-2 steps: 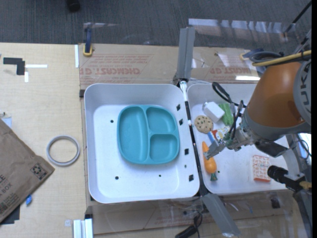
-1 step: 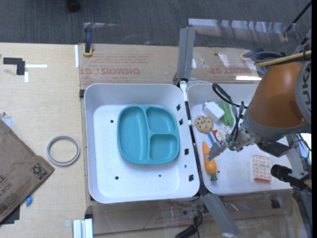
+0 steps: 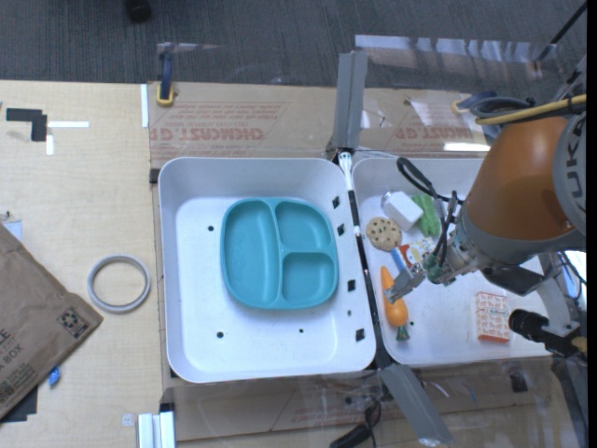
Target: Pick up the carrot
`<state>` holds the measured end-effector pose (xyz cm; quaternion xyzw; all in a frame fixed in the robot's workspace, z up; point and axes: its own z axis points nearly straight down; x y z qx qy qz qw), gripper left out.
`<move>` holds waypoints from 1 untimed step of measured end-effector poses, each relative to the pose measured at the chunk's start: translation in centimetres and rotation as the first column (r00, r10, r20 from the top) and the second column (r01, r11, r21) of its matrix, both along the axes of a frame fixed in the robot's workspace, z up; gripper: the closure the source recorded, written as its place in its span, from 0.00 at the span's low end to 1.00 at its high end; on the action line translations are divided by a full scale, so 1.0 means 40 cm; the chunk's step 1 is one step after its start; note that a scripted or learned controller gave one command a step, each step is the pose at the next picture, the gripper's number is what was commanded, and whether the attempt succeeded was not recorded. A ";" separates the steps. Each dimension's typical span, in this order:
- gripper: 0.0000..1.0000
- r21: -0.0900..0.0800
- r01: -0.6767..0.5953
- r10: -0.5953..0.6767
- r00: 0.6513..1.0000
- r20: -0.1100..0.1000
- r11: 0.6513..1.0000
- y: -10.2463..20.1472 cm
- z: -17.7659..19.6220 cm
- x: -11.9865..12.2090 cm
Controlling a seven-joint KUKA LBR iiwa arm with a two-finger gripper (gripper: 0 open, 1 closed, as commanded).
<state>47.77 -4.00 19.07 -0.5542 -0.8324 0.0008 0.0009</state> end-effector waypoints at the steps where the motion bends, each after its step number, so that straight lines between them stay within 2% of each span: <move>1: 0.00 0.000 -0.071 0.071 0.997 -0.001 0.997 -0.021 0.000 -0.001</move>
